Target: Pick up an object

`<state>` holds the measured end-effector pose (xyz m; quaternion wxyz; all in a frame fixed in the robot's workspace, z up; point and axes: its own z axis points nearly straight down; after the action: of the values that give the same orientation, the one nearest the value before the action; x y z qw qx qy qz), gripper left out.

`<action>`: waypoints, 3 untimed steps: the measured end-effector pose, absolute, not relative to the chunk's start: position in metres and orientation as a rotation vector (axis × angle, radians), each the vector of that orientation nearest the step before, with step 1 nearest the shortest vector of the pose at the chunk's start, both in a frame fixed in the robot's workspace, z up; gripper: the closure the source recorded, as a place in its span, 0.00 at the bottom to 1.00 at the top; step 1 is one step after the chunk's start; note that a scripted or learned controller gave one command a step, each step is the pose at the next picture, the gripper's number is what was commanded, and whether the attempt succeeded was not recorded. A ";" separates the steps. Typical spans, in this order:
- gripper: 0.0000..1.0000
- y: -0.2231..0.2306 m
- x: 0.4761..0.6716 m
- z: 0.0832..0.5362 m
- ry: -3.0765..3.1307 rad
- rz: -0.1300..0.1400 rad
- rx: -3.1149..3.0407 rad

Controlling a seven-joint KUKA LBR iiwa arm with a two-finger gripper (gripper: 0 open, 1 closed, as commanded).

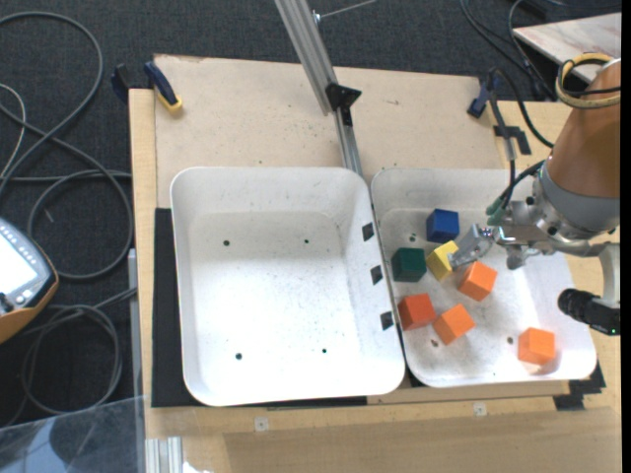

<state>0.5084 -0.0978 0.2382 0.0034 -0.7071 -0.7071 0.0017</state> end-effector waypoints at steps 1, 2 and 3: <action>0.00 -0.098 0.509 0.241 -2.221 -0.001 -2.220; 0.00 -0.103 0.517 0.189 -2.216 0.005 -2.218; 0.00 -0.094 0.511 0.140 -2.216 0.005 -2.216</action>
<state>0.5114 -0.0940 0.1400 0.0039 -0.7070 -0.7072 0.0017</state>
